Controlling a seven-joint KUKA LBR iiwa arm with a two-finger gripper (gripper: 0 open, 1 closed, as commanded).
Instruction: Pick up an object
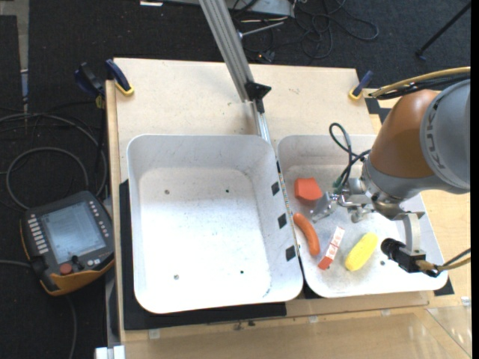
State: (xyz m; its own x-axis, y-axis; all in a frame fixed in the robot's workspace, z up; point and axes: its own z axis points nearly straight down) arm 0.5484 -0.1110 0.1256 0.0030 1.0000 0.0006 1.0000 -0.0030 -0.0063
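Risk sat mostly in the crowding of the right bin (299,152), where every candidate lay. A red block (307,189) rested near the bin's left wall, an orange sausage (307,233) lay slantwise just below it, a small red-and-white stick (331,247) lay beside the sausage, and a yellow corn-shaped piece (361,252) sat to the stick's right. The left bin (138,163) held nothing to pick.

The arm (419,144) leaned in over the right bin, and the claw (329,203) hung low between the block and the sausage, close to both. Whether it was released or clenched could not be told: the metal parts at the tip blurred together, and nothing was clearly seen between them.

From there, a descent could well have landed on the gap rather than on a thing, or nudged the block against the wall, where there would be little room for a grip. The sausage looked round and likely to roll away from a closing pinch. The stick and sausage lay near enough that a grab at one might have dragged the other. A dangling cable (343,142) near the wrist might also have snagged.
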